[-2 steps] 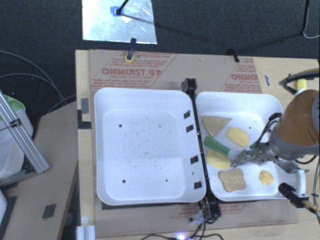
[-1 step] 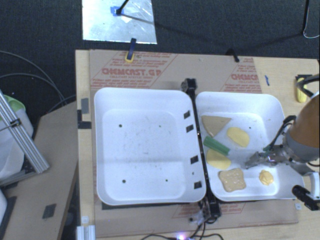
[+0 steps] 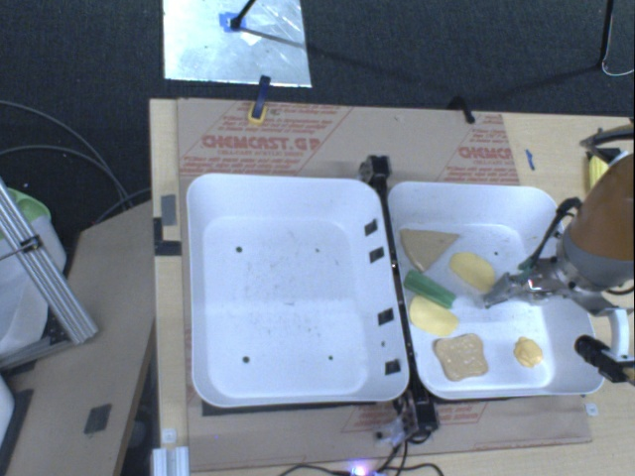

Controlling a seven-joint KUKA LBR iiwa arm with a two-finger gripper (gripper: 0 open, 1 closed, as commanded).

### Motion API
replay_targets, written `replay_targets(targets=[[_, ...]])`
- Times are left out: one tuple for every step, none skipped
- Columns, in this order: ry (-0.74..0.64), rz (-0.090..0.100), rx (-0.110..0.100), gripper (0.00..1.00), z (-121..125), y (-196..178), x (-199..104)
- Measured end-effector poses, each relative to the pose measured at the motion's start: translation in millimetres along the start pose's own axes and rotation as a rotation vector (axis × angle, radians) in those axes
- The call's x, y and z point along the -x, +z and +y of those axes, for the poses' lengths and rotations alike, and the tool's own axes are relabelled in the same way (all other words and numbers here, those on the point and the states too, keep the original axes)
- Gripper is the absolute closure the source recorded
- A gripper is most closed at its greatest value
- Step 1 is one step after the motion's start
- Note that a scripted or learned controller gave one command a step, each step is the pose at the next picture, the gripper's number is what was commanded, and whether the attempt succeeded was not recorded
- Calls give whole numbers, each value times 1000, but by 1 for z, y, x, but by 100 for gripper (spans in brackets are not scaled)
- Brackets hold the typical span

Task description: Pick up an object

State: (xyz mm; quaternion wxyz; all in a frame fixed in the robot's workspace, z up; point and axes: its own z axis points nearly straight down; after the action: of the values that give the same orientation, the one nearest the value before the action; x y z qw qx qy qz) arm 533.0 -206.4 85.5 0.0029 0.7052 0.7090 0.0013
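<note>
Objects for picking all lie in the right bin (image 3: 516, 198); note that the left bin (image 3: 288, 286) sits just beside it on the bench. You see the arm (image 3: 605, 231) reaching in from the right, with the gripper (image 3: 493, 296) low over the middle of the right bin. You cannot tell from this view whether the jaws are spread or pressed together, and nothing is seen pinched between them.

Work through the candidates by size. The tan wedge (image 3: 427, 246) lies near the bin's upper left; judge it flat and thin, hard to get fingers under, so take it across its narrow tip. The tan biscuit piece (image 3: 461, 356) lies toward the near wall; it looks flat as well. The yellow oval (image 3: 472, 271) lies just beside the gripper tip and appears rounded, light and probably smooth; close across its short axis. The second yellow piece (image 3: 433, 315) touches the green stick (image 3: 429, 288); grip the stick across its width. The small yellow lump (image 3: 528, 352) sits apart, near the right wall, and offers the clearest approach.
</note>
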Motion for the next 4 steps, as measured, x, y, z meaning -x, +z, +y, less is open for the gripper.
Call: replay_targets(targets=[[-4,6,-6,0,-7,1,-76],[-4,4,-3,0,18,1,-123],[-5,6,1,0,-45,-105,-196],[-1,3,-1,100,-43,-111,-192]])
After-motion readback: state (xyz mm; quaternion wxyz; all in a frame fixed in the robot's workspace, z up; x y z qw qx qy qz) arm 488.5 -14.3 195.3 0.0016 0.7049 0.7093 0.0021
